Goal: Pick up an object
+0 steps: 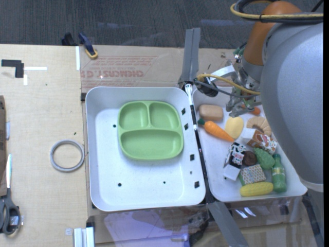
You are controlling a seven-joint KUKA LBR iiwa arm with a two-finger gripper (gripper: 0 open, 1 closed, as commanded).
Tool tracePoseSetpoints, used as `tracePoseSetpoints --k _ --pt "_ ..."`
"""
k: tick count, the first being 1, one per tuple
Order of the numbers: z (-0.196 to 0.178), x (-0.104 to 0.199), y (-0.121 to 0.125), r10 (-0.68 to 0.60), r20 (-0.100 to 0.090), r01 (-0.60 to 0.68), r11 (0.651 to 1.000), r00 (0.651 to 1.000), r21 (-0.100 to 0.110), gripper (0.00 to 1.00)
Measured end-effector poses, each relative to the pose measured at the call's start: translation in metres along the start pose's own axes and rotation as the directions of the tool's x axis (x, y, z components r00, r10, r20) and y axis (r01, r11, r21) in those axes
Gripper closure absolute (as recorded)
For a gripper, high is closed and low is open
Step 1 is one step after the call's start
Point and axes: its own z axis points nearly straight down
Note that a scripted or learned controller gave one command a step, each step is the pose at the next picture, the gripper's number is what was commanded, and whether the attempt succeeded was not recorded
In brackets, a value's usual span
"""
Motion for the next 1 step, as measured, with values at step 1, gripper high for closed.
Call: tracePoseSetpoints --k 1 --pt "-0.0624 0.0154 0.0226 -0.002 -0.001 0.002 1.0 1.0 -0.001 1.0"
